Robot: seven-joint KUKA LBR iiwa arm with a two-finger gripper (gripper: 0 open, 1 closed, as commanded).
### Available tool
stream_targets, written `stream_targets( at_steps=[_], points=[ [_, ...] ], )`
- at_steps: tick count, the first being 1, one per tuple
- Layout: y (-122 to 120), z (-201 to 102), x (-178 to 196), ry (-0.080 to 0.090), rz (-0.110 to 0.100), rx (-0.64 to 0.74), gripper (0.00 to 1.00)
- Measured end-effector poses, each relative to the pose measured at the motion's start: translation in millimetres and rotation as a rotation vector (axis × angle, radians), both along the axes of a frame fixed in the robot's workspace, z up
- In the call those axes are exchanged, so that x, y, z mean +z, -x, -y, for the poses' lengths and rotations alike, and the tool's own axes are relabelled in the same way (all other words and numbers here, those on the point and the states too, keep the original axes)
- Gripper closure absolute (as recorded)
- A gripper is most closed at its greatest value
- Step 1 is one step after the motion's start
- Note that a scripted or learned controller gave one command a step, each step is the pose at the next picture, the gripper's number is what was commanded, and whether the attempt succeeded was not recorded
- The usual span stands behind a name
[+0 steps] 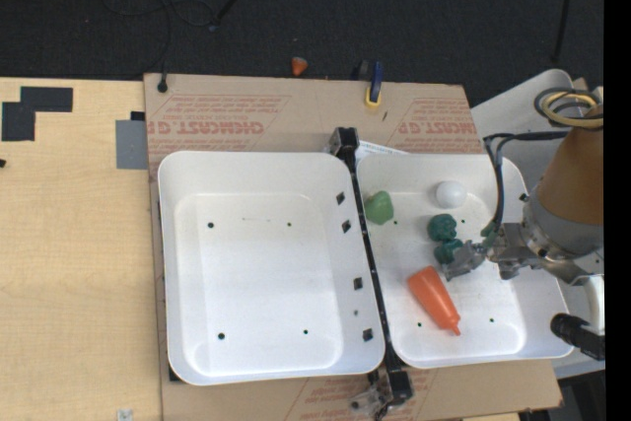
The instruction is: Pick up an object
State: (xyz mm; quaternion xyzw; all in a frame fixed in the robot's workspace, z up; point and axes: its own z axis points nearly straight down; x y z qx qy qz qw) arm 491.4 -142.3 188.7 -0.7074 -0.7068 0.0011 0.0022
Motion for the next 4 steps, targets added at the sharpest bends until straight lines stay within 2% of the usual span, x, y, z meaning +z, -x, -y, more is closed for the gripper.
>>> stream_targets(
  at_steps=[1,2,3,4],
  points=[
    [16.6,4.5,-104.7,0.001,0.003,-0.001,0.0],
    [-50.0,45.3,-100.5,0.004,0.008,0.004,0.0],
    [-47.0,44.1,-90.9,-0.001,0.001,-0.001,1.0],
    [-108.5,-12.4,-102.0,-0.002,0.003,0.007,1.0]
  ],
)
